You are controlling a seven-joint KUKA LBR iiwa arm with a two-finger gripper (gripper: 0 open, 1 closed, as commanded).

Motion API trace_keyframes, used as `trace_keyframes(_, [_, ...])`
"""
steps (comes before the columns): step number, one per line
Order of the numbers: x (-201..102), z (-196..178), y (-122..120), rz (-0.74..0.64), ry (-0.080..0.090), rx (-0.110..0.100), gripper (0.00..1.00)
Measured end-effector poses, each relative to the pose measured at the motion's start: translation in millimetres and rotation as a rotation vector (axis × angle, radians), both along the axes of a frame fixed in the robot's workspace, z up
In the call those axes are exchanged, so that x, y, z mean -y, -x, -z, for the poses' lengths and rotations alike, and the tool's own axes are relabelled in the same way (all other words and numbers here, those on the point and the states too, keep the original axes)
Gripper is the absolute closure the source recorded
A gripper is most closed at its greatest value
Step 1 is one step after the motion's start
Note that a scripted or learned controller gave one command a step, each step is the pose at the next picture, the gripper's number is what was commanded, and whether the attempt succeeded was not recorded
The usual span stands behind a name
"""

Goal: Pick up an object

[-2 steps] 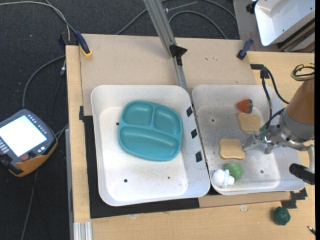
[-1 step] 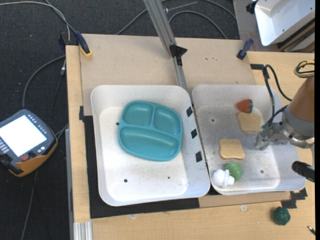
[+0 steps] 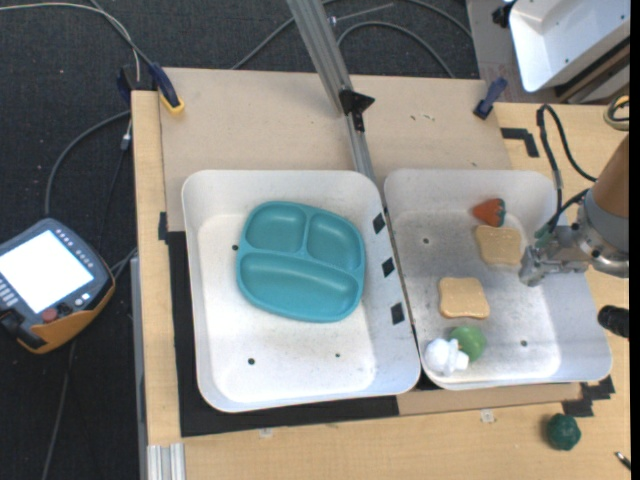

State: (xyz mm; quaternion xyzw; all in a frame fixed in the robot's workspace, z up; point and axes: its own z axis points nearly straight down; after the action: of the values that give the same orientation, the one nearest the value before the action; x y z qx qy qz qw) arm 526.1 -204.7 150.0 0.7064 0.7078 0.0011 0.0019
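My gripper (image 3: 536, 264), its state impossible to tell, hovers in the right white bin (image 3: 575, 353), with the tan square bread slice (image 3: 498, 245) just beside it at ten o'clock.

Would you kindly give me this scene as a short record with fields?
left bin: holds a teal divided plate
right bin: holds two tan bread-like pieces, a red and green item, a green and white item
gripper: over the right bin, beside the upper tan piece, nothing seen between its fingers
outside bins: dark green ball on the bench
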Motion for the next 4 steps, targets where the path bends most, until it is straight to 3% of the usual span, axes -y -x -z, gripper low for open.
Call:
trace_keyframes(2, [0, -103, -11, -0.001, 0.001, 0.002, 1.00])
trace_keyframes(4, [-111, -79, 8, -0.002, -0.004, -0.007, 1.00])
